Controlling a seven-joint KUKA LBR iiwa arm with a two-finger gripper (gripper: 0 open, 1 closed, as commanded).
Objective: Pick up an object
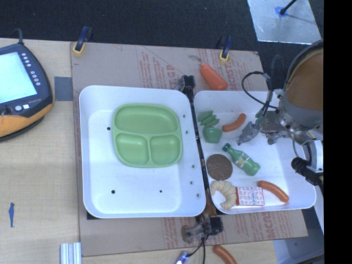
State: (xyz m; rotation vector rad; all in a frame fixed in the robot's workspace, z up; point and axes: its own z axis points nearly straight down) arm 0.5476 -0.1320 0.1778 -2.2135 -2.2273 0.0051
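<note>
My gripper hangs over the middle of the right bin, reaching in from the right. It sits just right of a small orange sausage and above a green bottle lying on its side. Left of these lie two green vegetable pieces. Lower in the bin are a brown round patty, a croissant, a red and white carton and a longer orange sausage. I see nothing in the gripper.
The left bin holds a green divided plate. An orange carrot lies on the board behind the bins, and another sausage lies in front. A control pendant rests at the far left.
</note>
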